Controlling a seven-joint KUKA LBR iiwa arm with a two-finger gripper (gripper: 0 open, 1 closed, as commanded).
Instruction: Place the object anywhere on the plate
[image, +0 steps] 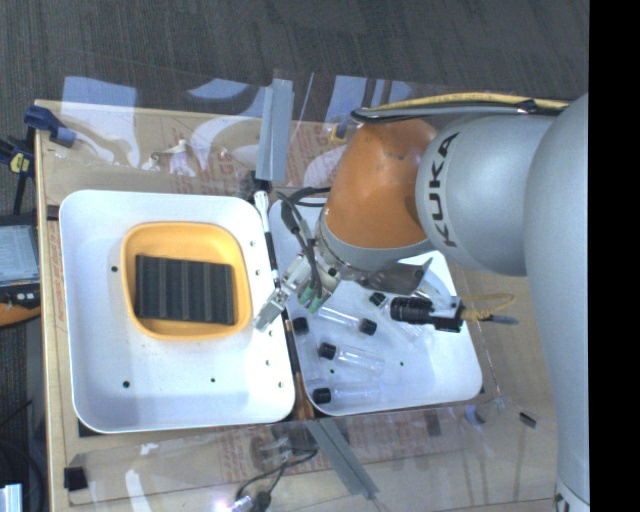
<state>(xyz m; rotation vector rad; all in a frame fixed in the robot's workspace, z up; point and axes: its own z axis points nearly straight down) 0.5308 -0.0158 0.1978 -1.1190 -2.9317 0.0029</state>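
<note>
We see the end effector (282, 300) hanging over the seam btw. the two bins, right above the right rim of the left bin (170, 385). We can't tell whether it is open or closed, nor whether it grips anything.

Room: the left bin has bare white floor on its near side and a narrower strip along its left and right walls. The right bin (445, 372) is free only at its near-right corner. The arm (490, 190) and its orange band (375, 190) cover its far half. The desk (200, 452) shows as a thin strip around the bins.

The yellow plate (185, 238) sits in the left bin, centre-left and a bit to the far side. It is a rounded rectangle w/ a raised rim, and a dark ribbed slab (185, 288) fills most of its floor.

The loose pieces are in the right bin: a clear vial (360, 358) lying flat, and small black caps (327, 351) scattered near it. They are too small for us to tell more, and we can't tell which one is the task's object.

Relative to the end effector, the plate is to its left, near but apart. The vial and caps lie just to its near right, none touching it as far as we can see.
</note>
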